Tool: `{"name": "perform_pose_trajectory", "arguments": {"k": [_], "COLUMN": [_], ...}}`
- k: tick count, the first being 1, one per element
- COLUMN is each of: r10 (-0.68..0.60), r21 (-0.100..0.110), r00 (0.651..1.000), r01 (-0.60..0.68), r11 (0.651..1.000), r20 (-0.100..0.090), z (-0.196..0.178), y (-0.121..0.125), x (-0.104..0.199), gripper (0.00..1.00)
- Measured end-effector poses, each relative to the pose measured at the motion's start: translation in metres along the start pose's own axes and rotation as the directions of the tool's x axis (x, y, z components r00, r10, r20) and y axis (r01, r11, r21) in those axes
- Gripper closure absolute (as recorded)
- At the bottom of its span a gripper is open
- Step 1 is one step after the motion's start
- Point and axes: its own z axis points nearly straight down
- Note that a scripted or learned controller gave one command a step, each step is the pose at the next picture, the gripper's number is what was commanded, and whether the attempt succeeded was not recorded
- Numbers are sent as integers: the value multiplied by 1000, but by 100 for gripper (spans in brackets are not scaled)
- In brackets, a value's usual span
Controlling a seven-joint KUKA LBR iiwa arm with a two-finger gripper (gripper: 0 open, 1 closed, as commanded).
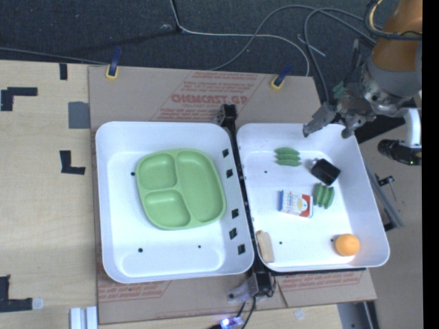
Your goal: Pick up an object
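Observation:
My gripper (328, 127) hangs above the far right corner of the right bin (302, 256), its two fingers spread apart with nothing between them. Below it in that bin lie a green pea pod (288, 157), a black block (325, 171), a second green pod (323, 196), a small white, blue and red packet (295, 203), an orange ball (347, 245) at the near right corner and a tan stick (265, 246) by the near left wall. The black block is the closest item to the fingers.
The left bin (116, 252) holds a green divided plate (180, 188). Both bins rest on a cardboard sheet (206, 91) clipped to the bench. Cables trail across the dark floor behind. A black bracket (227, 113) sits between the bins at the back.

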Motion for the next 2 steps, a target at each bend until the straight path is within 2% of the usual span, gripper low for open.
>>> {"name": "perform_pose_trajectory", "arguments": {"k": [1, 2], "r10": [-3, -3], "r21": [-11, -5], "r00": [1000, 1000], "r01": [3, 3], "r11": [1000, 1000], "r20": [2, 1], "z": [-7, 58], "y": [2, 1], "x": [0, 4], "gripper": [0, 0]}}
